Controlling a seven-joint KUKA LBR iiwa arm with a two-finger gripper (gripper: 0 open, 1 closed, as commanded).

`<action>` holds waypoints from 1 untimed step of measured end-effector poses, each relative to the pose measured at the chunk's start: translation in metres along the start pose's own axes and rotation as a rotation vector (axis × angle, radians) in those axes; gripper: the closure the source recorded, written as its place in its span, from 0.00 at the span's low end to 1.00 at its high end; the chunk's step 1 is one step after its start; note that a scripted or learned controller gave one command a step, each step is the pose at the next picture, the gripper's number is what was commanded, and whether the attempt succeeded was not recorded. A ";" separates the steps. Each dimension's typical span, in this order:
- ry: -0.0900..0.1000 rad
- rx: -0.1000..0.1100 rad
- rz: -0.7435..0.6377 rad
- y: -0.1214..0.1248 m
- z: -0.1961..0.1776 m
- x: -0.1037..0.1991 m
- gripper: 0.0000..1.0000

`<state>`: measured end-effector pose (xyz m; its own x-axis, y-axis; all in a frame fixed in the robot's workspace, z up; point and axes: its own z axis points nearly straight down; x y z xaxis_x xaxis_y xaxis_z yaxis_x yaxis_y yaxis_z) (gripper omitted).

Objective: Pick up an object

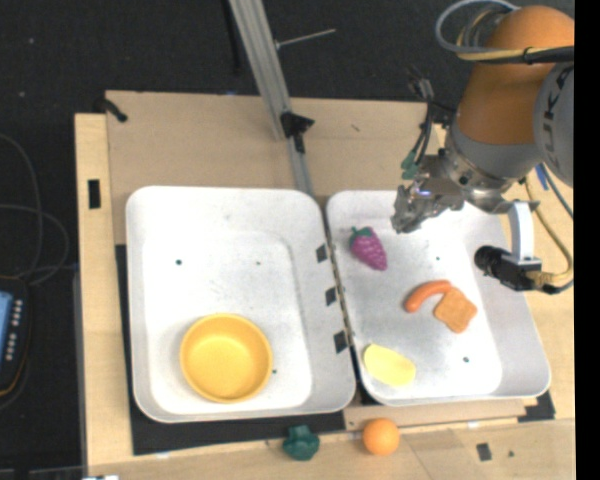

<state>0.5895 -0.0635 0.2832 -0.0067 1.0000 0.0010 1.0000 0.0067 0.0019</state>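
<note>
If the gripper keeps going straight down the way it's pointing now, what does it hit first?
Most likely bare floor of the right white bin, at its back left part. The gripper hangs just right of the purple toy grape bunch, which looks slightly off that line, though depth is unclear from this slanted view.

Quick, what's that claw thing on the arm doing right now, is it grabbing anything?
Pincer: above the right white bin, near the purple toy grapes; open or closed cannot be told.
</note>
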 end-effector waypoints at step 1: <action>0.001 0.001 0.000 -0.012 -0.003 0.051 1.00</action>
<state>0.5774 -0.0122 0.2858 -0.0069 1.0000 0.0016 1.0000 0.0069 0.0014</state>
